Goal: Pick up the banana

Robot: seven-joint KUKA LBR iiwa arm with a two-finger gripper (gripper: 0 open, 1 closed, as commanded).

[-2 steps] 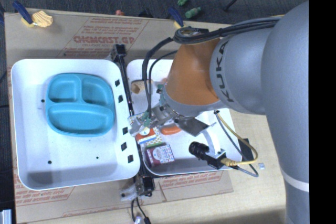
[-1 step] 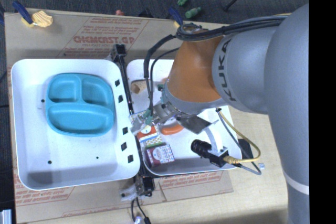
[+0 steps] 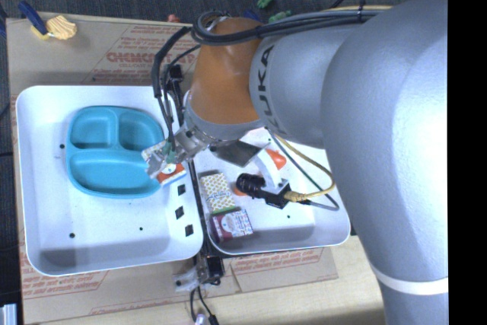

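1. On the worktop [image 3: 114, 49], over brown printed cardboard [image 3: 274, 270]: two shallow white bins side by side, the left bin [image 3: 99, 228] and the right bin [image 3: 300, 224], touching along their inner rims.
2. In the left bin, toward its upper half: a blue tray [image 3: 106, 152] with three compartments, lying flat.
3. Reaching in from the right, across most of the right bin: the grey arm [image 3: 358, 80], with its orange band [image 3: 224, 76] above the seam between the bins.
4. At the arm's lower end: the tool [image 3: 163, 160], low over the right side of the left bin, just beside the blue tray's right edge. Wide or narrow: cannot tell, too small and cluttered there.
5. In the right bin, near the inner rim: a pale patterned packet [image 3: 216, 192], and just below it a dark red packet [image 3: 233, 225].
6. Further up in the right bin, partly under the arm: a white and orange thing [image 3: 272, 158], kind unclear.
7. Outside the bins, on the cardboard near the top left corner: a yellow thing [image 3: 61, 28] with a blue handle, well apart from the tool.
8. Banana: place cannot be told, with much of the right bin hidden under the arm.
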